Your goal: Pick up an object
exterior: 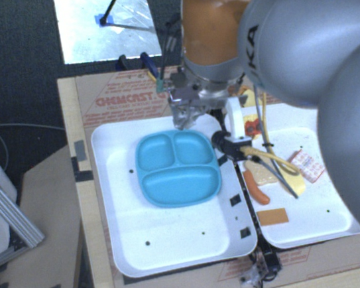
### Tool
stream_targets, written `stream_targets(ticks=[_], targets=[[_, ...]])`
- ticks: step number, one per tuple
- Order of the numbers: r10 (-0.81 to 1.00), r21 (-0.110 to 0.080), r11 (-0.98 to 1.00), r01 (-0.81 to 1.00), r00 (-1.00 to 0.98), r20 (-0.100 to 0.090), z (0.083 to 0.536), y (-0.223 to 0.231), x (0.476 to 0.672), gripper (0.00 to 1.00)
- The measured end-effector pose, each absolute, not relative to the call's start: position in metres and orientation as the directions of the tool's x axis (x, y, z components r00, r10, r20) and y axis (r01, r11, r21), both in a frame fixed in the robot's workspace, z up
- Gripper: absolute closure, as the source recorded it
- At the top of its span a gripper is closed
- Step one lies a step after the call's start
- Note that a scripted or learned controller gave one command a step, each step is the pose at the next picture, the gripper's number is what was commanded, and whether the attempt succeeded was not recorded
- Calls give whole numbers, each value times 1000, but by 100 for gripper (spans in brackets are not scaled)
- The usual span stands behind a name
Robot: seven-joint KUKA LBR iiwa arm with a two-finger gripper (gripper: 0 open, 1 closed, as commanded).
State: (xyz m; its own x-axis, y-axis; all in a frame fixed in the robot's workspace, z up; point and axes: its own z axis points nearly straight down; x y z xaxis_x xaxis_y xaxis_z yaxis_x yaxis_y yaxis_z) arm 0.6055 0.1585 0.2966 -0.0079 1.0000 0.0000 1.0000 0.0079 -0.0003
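A blue divided plate (177,168) lies in the left white bin (130,234), toward its back right. My gripper (183,118) hangs just above the plate's far rim, close to the bin's back wall. In the right bin (326,222) lie an orange sausage-shaped piece (258,190), a flat orange-brown rectangle (272,217), a yellow wedge (294,182) and a small red-and-white packet (308,165). A red and orange item (251,125) sits farther back, partly hidden by the arm.
The large grey arm covers the right bin's back and right side. Brown cardboard (119,98) lies under and behind the bins. A shiny sheet (104,20) sits at the back left. Metal framing (2,207) stands at the left.
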Motion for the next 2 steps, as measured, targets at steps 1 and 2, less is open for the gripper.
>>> stream_targets(ticks=[1,2], targets=[[1000,-2,11,1000,-11,3,263,240,581,100],[1000,-3,6,1000,-6,0,260,234,525,100]])
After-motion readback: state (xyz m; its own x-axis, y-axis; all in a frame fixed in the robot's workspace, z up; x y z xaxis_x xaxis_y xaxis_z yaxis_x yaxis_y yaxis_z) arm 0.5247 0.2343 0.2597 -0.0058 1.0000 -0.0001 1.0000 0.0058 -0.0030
